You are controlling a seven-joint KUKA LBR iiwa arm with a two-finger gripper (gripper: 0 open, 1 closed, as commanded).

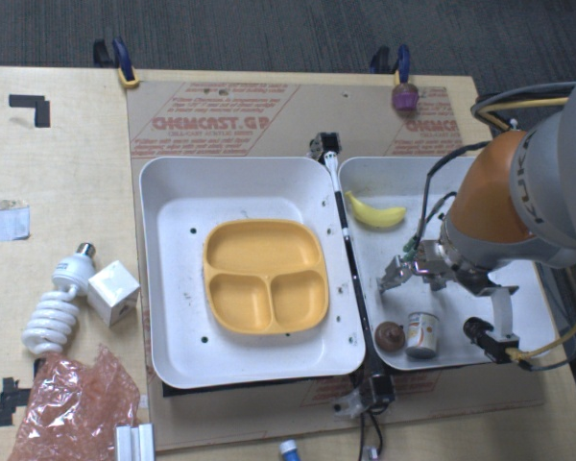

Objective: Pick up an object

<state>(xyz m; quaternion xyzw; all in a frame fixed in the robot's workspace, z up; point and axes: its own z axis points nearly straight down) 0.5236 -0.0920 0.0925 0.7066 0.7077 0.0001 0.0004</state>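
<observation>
Landmark: the right bin point(365, 257); every place below was given from it
Wrap point(72, 406): crumpled pinkish plastic lay nearest the camera, far to the bin's left, on the bench point(58, 200)
Bulb point(58, 305): a white spiral bulb lay just beyond the wrap; a small white cube point(113, 291) sat touching its right side
Can point(421, 335): a small can lay on its side in the bin's near part; a brown round thing point(390, 334) sat just left of it, close to the bin's near left rim
Gripper point(396, 275): it hung over the bin's middle, beyond the can and apart from it; whether the jaws were open or closed could not be told; nothing was seen between them
Arm point(518, 200): grey with an orange band, it covered the bin's right half
Tray point(266, 276): a yellow three-part tray lay in the middle of the left bin point(173, 248), which adjoined the right bin's left side
Banana point(374, 213): it lay in the bin's far left part, beyond the gripper and apart from it
Clamps: a purple-tipped one point(404, 94) stood beyond the bin's far edge; a blue one point(125, 63) stood far to the left of that
</observation>
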